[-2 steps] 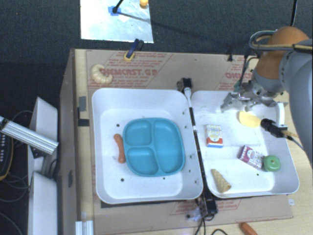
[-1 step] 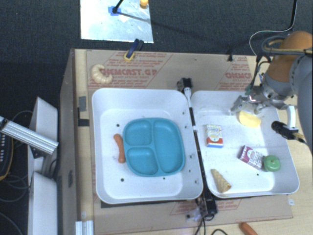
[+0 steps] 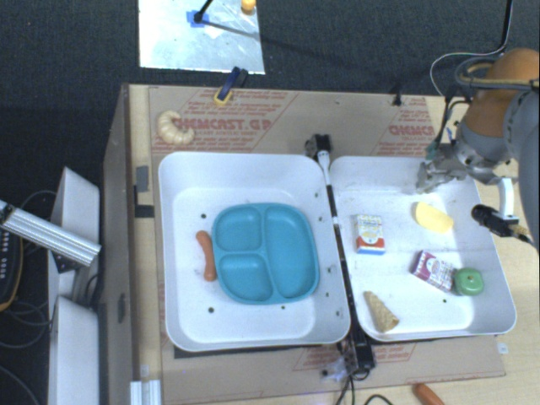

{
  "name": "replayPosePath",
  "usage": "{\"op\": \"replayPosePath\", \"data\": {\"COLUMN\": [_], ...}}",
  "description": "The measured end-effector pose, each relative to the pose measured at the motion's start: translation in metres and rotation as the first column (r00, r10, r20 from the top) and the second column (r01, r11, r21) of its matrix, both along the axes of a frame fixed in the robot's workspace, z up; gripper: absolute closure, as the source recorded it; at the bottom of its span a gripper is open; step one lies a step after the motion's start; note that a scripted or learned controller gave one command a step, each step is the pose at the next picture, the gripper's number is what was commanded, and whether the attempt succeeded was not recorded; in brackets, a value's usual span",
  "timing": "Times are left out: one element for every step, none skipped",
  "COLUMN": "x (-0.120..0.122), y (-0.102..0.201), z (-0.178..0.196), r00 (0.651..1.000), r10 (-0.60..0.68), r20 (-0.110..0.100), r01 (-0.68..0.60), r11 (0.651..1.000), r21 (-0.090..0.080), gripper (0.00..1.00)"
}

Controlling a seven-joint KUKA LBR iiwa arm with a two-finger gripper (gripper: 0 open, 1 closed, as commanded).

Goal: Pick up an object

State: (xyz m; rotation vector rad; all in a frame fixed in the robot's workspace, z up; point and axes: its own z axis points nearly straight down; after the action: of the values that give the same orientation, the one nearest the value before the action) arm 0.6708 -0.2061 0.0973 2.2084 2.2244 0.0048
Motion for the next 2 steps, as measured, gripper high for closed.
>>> {"op": "replayPosePath", "data": {"x": [0.0, -0.038], "y": [0.0, -0.001], "z": [0.0, 0.031], "r00": [1.0, 1.0], "r10": [0.0, -0.006], "r20": [0.0, -0.004], "r01": [0.0, 0.006], "r11": [1.0, 1.0], "r21": [0.0, 0.002], "gripper": [0.0, 0.0]}}
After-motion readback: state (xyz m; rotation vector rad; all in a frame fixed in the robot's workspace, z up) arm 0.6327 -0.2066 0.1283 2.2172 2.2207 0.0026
